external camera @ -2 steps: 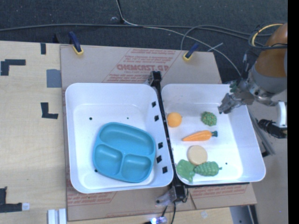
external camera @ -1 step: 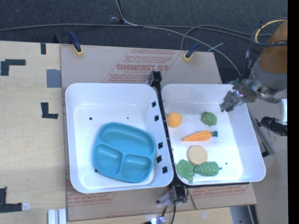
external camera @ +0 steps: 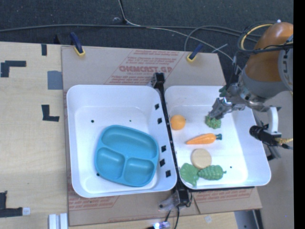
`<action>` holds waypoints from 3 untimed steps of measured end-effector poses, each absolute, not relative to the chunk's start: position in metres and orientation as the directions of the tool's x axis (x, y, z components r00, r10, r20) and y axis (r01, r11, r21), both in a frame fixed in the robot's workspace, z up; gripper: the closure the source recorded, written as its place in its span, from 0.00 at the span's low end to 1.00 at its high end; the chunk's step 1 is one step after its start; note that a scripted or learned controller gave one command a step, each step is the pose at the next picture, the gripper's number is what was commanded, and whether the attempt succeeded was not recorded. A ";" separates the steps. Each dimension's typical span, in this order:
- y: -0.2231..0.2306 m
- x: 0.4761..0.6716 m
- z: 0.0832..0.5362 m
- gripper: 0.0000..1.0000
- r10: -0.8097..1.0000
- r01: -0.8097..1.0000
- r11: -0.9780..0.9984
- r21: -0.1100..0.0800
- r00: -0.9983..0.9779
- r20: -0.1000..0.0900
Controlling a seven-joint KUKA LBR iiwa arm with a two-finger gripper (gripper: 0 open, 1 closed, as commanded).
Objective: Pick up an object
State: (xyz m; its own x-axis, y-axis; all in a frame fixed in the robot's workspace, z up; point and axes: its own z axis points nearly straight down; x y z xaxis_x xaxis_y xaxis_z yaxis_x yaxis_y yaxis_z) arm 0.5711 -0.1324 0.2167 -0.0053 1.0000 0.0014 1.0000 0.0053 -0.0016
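Reading "CHEMCAST GP": red print [external camera: 145, 69] on cardboard [external camera: 114, 63]

Two shallow white bins sat side by side on the tabletop [external camera: 28, 128]. The left bin [external camera: 81, 104] held a blue plastic divided tray [external camera: 126, 155]. In the right bin [external camera: 248, 161], a round tan disc [external camera: 201, 158] served as landmark: the orange carrot [external camera: 202, 139] lay just behind it, the small orange ball [external camera: 177, 122] behind and to its left, the green broccoli floret [external camera: 214, 123] behind and slightly right, and the bumpy green vegetable [external camera: 212, 172] just before it, beside a green leafy piece [external camera: 188, 173].
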 end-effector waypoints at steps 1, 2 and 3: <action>-0.073 0.555 0.211 1.00 1.000 1.000 0.006 -0.002 -0.006 0.001; -0.016 0.545 0.223 1.00 1.000 1.000 0.008 -0.002 -0.008 0.002; 0.036 0.534 0.212 1.00 1.000 1.000 0.006 -0.003 -0.006 0.001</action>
State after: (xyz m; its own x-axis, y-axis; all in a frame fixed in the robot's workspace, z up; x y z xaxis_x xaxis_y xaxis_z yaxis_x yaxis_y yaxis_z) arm 0.5338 0.0356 0.2124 -0.0061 1.0000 0.0009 1.0000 0.0061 -0.0033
